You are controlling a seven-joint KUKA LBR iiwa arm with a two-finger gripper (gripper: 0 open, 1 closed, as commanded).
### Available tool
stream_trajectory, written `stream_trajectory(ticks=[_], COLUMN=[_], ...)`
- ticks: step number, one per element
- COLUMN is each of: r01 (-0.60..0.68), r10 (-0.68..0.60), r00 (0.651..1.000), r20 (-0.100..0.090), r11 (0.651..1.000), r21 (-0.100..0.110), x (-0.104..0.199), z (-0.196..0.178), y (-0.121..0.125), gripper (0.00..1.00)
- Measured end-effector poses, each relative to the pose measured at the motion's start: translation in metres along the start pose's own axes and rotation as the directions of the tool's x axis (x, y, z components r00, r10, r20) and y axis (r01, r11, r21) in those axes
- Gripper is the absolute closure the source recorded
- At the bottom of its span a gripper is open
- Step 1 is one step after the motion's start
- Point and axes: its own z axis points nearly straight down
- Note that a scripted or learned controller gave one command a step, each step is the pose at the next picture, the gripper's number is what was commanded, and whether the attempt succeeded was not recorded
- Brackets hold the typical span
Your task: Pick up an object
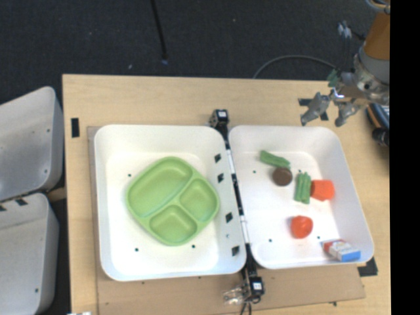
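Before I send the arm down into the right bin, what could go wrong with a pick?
1. The green stick, orange block and brown disc sit close together, so a descent there may nudge or catch a neighbour.
2. The small box lies at the right bin's near corner wall, which could block a finger.
3. The end effector sits above the bin's far rim; a straight descent may clip it.

before me the wooden worktop (79, 104) carries two white bins. the left bin (108, 241) holds a green divided plate (172, 201). a black cable (156, 21) crosses the dark floor beyond.
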Motion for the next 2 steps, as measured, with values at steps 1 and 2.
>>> stream_trajectory(ticks=[1,2], r01=[0.004,0.007], r10=[-0.004,-0.007], r00=[1.000,1.000], r20=[0.003,0.003], r11=[1.000,1.000], r21=[-0.013,-0.010], x=[0.001,0.002], z=[-0.009,0.047], y=[0.002,0.012], gripper=[0.00,0.00])
